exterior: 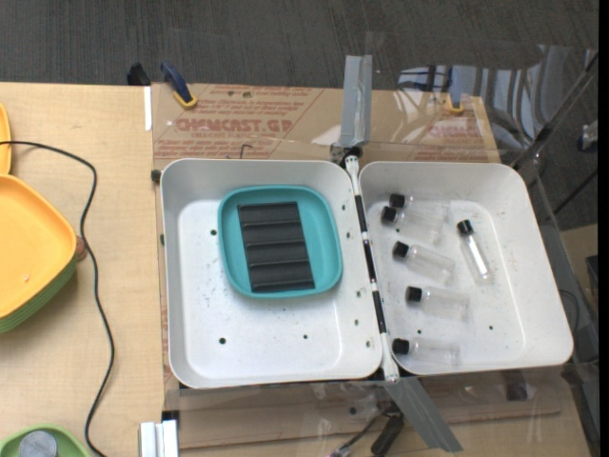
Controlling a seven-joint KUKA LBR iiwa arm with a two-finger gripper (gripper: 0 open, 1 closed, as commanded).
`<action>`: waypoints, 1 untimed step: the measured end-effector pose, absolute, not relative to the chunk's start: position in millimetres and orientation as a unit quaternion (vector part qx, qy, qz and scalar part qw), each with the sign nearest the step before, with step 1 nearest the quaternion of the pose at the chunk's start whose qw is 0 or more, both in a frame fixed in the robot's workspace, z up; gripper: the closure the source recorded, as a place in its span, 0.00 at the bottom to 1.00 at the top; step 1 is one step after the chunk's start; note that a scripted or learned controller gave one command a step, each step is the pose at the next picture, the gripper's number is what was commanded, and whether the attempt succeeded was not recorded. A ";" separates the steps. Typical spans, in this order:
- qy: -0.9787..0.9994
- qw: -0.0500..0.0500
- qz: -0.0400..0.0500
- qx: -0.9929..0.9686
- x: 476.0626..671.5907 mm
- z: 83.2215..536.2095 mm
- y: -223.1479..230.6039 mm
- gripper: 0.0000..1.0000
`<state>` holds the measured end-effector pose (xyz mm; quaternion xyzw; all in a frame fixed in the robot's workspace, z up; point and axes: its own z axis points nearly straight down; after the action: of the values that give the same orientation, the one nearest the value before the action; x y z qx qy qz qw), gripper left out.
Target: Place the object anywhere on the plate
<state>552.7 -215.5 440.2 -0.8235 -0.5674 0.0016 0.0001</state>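
Note:
A teal square plate (231, 246) lies in the left bin (190, 331), toward its back. On the plate's middle rests a black ribbed rectangular block (275, 246), lying flat with its long side pointing front to back. Several clear vials with black caps are scattered in the right bin (533, 284): one (474, 248) at mid right, one (422, 258) near the centre, one (436, 298) below it, one (425, 351) at the front edge and one (404, 208) at the back left.
Yellow dishes (29, 255) are stacked at the far left of the wooden table, with a black cable (95, 284) running beside them. Cardboard (247, 112) lies behind the bins. A metal post (356, 103) rises at the divider between the bins.

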 end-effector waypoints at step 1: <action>-0.519 0.000 0.001 -0.855 554.3 440.9 -214.4 0.00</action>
<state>554.3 -214.4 440.9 -0.8548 -0.5189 0.0011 0.0000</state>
